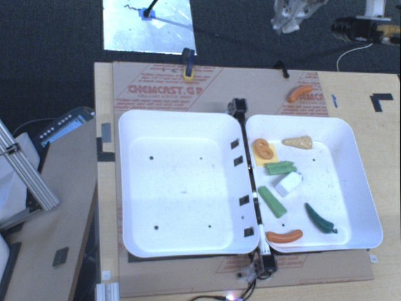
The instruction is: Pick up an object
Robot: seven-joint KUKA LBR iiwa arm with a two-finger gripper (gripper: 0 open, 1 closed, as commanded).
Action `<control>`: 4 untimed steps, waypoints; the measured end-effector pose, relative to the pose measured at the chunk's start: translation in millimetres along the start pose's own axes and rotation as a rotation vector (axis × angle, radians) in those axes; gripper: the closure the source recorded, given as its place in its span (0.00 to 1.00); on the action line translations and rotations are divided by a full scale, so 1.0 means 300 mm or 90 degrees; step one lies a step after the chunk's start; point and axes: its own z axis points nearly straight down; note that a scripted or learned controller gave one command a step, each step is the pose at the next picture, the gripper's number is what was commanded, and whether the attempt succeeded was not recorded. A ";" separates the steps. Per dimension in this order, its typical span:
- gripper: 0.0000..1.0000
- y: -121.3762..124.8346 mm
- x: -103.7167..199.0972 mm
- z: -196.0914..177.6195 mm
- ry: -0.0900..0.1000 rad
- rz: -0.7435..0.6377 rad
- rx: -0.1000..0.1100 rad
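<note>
Overhead, the gripper (289, 14) is seen at the top of the frame, above the bench and well apart from both bins; whether it is open or closed cannot be told. Toy foods are gathered in the right bin (357, 162): an orange ring (262, 148), a tan wedge (298, 142), a green bean pod (279, 167), a white block (289, 184), a green bar (272, 201), a dark green pepper (320, 219) and an orange sausage (284, 236). Another orange sausage (299, 93) is seen on the cardboard above that bin.
</note>
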 end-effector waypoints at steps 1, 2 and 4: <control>1.00 -0.256 0.243 0.056 0.000 -0.001 0.009; 1.00 -0.078 0.144 0.084 -0.003 0.008 0.007; 1.00 -0.157 0.277 0.729 -0.001 -0.001 0.019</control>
